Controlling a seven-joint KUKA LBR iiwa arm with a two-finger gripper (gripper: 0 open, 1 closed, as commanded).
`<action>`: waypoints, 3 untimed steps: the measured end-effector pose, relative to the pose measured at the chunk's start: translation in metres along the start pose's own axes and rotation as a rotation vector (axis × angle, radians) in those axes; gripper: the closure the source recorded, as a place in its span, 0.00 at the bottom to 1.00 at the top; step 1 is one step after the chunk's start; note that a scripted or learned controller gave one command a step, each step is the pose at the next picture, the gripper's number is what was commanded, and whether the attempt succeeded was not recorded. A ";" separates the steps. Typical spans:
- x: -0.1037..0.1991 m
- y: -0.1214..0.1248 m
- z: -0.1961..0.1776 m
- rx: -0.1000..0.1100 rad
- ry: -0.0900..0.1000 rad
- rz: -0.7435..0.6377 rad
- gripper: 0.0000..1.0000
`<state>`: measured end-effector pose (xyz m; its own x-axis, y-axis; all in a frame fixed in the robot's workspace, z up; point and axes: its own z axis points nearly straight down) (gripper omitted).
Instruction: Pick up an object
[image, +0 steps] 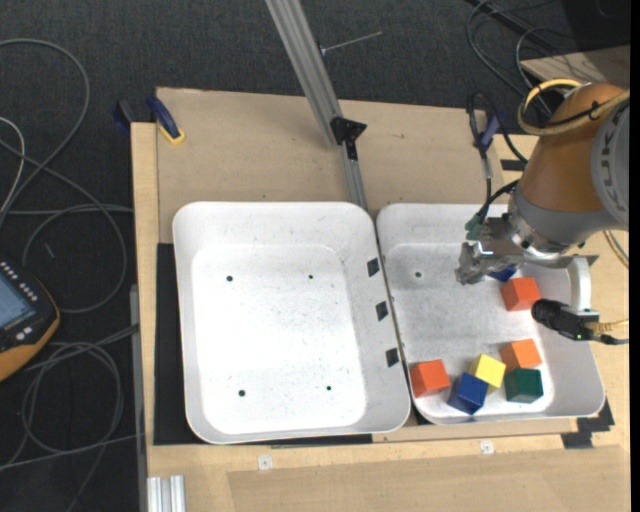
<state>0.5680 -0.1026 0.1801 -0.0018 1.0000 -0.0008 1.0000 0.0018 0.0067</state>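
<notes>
From my remote station: the grey arm with its orange band (565, 140) reaches in from the right over the right bin (430, 240) on the worktop (250, 140); its pincer (478, 262) hangs low above the bin's upper half, and I cannot tell whether it grips anything; a bit of blue (505, 272) shows just beside it; an orange block (519, 294) lies near, below and to the right; along the bin's near edge sit an orange cube (430, 376), a blue cube (467, 393), a yellow cube (489, 370), a green cube (523, 385) and another orange cube (520, 353); the left bin (200, 230) lies alongside.
</notes>
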 end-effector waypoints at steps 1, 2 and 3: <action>0.001 0.003 -0.065 -0.003 -0.001 0.000 1.00; 0.001 0.005 -0.107 0.000 0.000 0.000 1.00; 0.063 0.014 -0.101 0.006 0.002 -0.005 1.00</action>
<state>0.5813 -0.0399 0.2815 -0.0070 1.0000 0.0017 1.0000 0.0070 0.0010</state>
